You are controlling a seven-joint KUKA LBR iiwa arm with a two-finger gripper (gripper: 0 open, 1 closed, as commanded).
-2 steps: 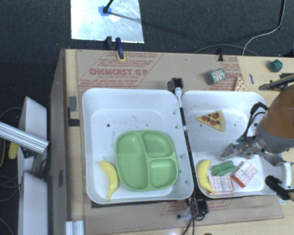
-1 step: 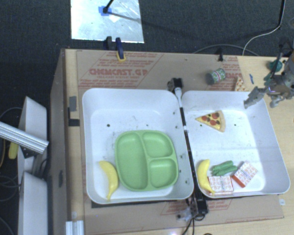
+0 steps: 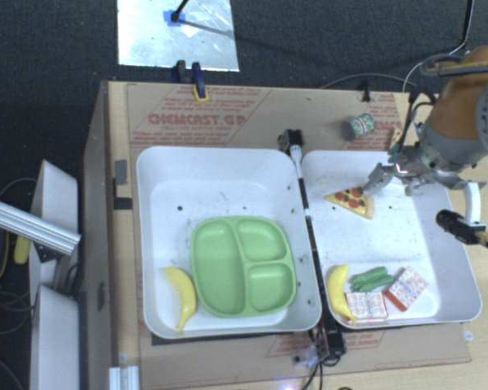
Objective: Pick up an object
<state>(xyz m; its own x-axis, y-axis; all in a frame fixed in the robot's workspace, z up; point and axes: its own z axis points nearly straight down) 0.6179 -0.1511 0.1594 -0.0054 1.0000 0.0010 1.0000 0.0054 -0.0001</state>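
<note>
From above I see my gripper (image 3: pixel 393 177) over the top of the right bin (image 3: pixel 447 242), just beside the pizza slice (image 3: pixel 352 202). Its fingers look spread a little, with nothing between them. A banana (image 3: pixel 337 287), green beans (image 3: pixel 371 279) and two small packets (image 3: pixel 388 297) lie near the bin's front. The left bin (image 3: pixel 171 181) has a green tray (image 3: pixel 242 264) and another banana (image 3: pixel 181 295).

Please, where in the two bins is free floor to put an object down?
Left bin: bare behind the green plate. Right bin: bare middle, between pizza slice and the crowded front row of banana, beans, packets.
</note>
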